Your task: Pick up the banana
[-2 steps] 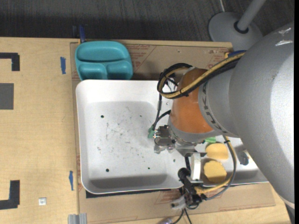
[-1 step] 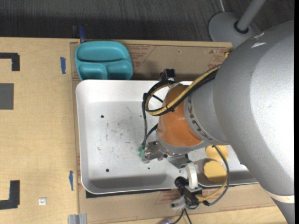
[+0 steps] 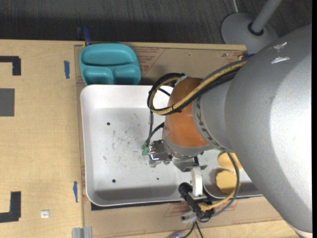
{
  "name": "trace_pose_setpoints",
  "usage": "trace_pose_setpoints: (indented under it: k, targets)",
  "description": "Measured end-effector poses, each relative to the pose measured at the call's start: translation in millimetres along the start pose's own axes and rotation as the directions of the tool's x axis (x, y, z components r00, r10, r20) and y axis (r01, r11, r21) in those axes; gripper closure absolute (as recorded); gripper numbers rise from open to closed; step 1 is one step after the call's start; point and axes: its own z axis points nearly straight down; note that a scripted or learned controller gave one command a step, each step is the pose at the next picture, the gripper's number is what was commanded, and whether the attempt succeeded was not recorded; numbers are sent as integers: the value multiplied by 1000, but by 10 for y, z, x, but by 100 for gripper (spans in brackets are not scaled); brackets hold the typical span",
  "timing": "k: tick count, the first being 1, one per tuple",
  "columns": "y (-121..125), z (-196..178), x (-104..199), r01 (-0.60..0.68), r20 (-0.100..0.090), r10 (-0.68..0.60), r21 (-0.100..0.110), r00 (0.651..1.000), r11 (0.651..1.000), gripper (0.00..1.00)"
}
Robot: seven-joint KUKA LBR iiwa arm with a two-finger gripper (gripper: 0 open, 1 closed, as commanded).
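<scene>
Banana, yellow, lay in the right bin, mostly hidden under the arm and cabling. Gripper's state could not be told. Left bin sat alongside. Risk, by my judgement: a blind descent could clip the banana's end and merely nudge it aside.

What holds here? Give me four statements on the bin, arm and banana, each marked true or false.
1. A teal tray sits past the bin's far edge. True.
2. The arm reaches in from the view's left. False: it comes from the right.
3. The band on the arm is blue. False: it is orange.
4. A yellow thing, likely the banana, peeks out beside the arm. True.
</scene>
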Motion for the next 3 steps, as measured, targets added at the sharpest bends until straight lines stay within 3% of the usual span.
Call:
trace_pose_setpoints:
  k: [2,3]
  targets:
    - [13,-203,4,-1,-1,1,-4,1000,1000,100]
    - [-15,452,-289,105,-6,-105,-1,994,994,100]
